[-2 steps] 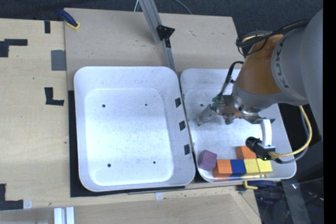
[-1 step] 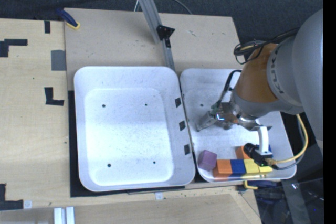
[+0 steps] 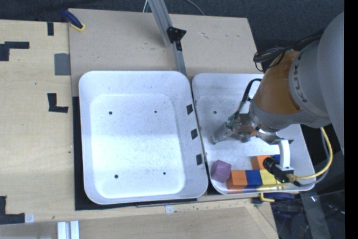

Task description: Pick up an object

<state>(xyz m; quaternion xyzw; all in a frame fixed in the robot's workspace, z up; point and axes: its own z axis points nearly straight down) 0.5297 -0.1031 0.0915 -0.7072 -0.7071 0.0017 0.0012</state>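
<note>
gripper low in the right bin, blocks at the near edge

arm [image 3: 302,87] reaches in from the right over the right bin [image 3: 224,84], its orange band above the wrist. gripper [image 3: 224,132] sits low near the bin's middle floor; whether its fingers are apart or together cannot be told, and nothing shows between them. near the bin's front edge lie a purple block [image 3: 221,169], an orange block [image 3: 239,177], a blue block [image 3: 253,177] and a yellow block [image 3: 267,177], close together in a row. left bin [image 3: 134,137] stands just beside the right one.

Grey metal pole [image 3: 158,5] slants over wooden bench [image 3: 123,36]; black tape marks [image 3: 55,102] at left.
</note>
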